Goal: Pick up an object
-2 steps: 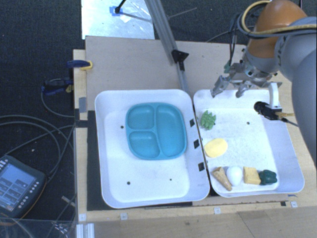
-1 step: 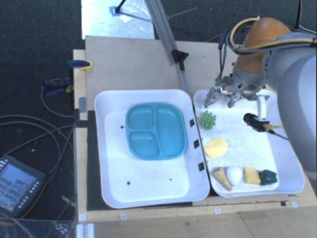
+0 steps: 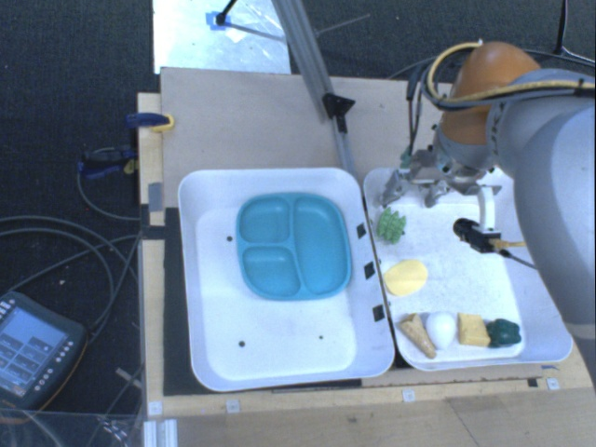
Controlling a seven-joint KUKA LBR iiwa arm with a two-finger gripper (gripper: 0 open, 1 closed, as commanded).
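Observation:
My gripper [image 3: 436, 196] hangs over the far end of the right bin [image 3: 466, 282], open, with nothing between its fingers. Just below and left of it lies a small green broccoli piece [image 3: 391, 224]. Nearer the front a yellow lemon-shaped piece [image 3: 406, 277] rests by the bin's left wall. Along the front wall sit a tan cone [image 3: 417, 334], a white egg [image 3: 440, 329], a yellow cheese block [image 3: 472, 330] and a dark green piece [image 3: 504, 331]. A black part of the arm [image 3: 473, 235] juts out over the bin's middle.
The left bin [image 3: 209, 287] holds a blue divided plate [image 3: 293, 246] toward its far side. A grey pole [image 3: 307, 54] slants down to the bench behind the bins. Cables and a handheld pendant [image 3: 33, 347] lie on the floor at left.

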